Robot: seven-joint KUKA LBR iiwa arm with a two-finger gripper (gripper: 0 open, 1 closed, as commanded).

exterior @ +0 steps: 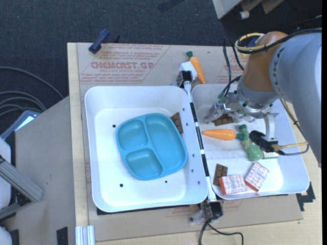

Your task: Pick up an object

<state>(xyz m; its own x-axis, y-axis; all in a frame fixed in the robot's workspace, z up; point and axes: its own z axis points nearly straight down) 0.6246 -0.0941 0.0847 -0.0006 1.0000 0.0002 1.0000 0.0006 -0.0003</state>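
1. Grey arm (302, 80) closest to the lens, up and right of the bin carrot (219, 134), with its orange band (259, 68) above the wrist.
2. Gripper (223, 111) low in the right bin (301, 173), just above the bin carrot and apart from it. Spread or pressed together: cannot tell.
3. Small brown block (223, 121) directly under the gripper, between it and the bin carrot. Whether gripped or merely lying there: cannot tell.
4. Bin carrot itself lying flat, tip pointing left, green end at right.
5. Green bottle-like item (252, 150) just right of and below the bin carrot, tilted, near its green end.
6. Dark brown square (220, 170) well below the bin carrot, at the bin's left wall.
7. Two red-and-white boxes further below: one (233, 184) beside the dark square, the other (257, 176) to its right, corners close together.
8. Left bin (97, 137) to the left of the bin carrot, across the shared rims, holding a blue divided plate (150, 146).
9. Brown piece (177, 122) wedged at the plate's upper right edge, left of the bin carrot.
10. Second carrot (196, 69) on the bench well above the bin carrot, outside both bins.
11. Blue clip-like thing (100, 41) far up and left of the bin carrot, at the bench corner.
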